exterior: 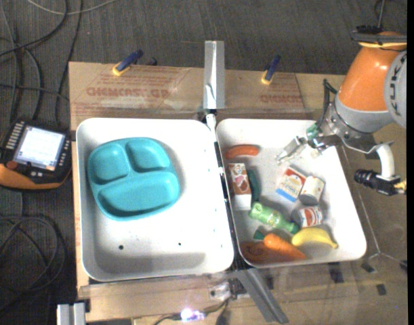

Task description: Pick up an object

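Starting big: table [85, 87] carries two white bins side by side. Left bin [152, 249] holds a teal divided tray [134, 177]. Right bin [347, 202] holds the clutter, so the pick target will come from there.

Arm [376, 90] reaches in from the right, orange band above the wrist. Hand [296, 147] sits over the upper part of the right bin, angled toward bare floor near the back wall. Nothing is seen between its fingers [288, 153]; they look spread, not clamped on anything.

Contents, roughly by size:
- carrot [282, 244], front edge
- banana [314, 237], front right, touching a small can [309, 217]
- white carton [290, 183], mid-bin, beside a second can [312, 189]
- green bottle [267, 215], centre
- red-labelled box [238, 179], against the left wall
- sausage [242, 151], near the back wall, left of the hand

Risks, judged from this layout: hand is over bare bin floor between sausage and carton, so a straight descent likely closes on nothing. Carton and can sit just beside each other; a finger could land on one and shove both. Cans are round and could roll out of a pinch.
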Robot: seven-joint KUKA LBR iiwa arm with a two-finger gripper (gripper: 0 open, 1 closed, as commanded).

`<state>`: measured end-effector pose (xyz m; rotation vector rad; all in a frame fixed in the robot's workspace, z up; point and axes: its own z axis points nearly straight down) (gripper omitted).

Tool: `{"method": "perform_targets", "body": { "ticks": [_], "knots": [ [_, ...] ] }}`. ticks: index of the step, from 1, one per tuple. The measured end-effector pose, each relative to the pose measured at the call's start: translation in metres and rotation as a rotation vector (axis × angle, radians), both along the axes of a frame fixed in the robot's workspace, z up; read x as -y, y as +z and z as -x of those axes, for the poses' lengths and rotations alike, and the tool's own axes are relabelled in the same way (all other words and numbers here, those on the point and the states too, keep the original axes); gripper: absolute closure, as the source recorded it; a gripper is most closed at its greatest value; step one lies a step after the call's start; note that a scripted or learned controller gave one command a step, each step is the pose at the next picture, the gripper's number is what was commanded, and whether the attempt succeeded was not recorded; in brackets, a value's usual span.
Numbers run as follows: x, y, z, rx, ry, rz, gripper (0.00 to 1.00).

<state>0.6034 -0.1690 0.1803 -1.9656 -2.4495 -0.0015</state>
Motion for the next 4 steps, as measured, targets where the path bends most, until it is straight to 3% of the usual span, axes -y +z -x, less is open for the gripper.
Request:
{"method": "perform_targets", "body": {
  "ticks": [1,2,3,4],
  "knots": [
    [0.005,0.037,0.036,-0.001,-0.067,0.000,0.00],
    [-0.027,-0.044,0.017,-0.002,0.038,0.001,0.00],
    [0.003,-0.084,0.037,0.027,0.105,0.006,0.00],
    [0.006,-0.084,-0.009,0.022,0.179,0.009,0.00]
  ]
}}
